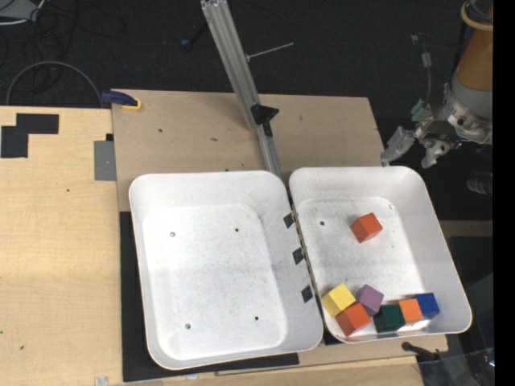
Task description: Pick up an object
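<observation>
likely a robotics lab: plywood bench, aluminium rail, loose cables on dark floor.

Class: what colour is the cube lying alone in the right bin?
Orange-red cube, clearest in the camera view.

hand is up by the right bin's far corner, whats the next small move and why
Probably swing the hand inward over the right bin, toward the lone orange cube. The hand hangs beyond the bin's far rim, holding nothing, and that cube sits apart from the crowded cluster at the near edge.
</observation>
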`<action>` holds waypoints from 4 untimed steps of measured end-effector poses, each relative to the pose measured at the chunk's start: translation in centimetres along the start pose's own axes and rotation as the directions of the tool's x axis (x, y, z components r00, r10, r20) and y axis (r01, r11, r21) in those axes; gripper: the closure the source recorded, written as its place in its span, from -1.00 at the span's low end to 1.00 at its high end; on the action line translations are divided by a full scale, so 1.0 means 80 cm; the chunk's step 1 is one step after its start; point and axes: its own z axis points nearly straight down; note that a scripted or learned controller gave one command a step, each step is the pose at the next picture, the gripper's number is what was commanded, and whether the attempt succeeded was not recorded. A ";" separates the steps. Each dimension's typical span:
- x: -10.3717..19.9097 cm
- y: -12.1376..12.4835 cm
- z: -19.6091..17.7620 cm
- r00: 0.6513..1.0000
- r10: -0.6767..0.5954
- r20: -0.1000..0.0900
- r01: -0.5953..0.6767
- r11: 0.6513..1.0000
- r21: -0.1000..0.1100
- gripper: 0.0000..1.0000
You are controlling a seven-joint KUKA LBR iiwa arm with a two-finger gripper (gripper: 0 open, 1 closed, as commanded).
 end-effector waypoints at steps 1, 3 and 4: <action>0.100 -0.122 0.081 1.000 0.002 -0.005 -0.002 1.000 0.008 -1.00; 0.262 -0.072 0.099 1.000 0.002 -0.002 -0.002 1.000 -0.003 1.00; 0.305 -0.081 -0.085 1.000 0.006 -0.001 -0.006 1.000 -0.010 1.00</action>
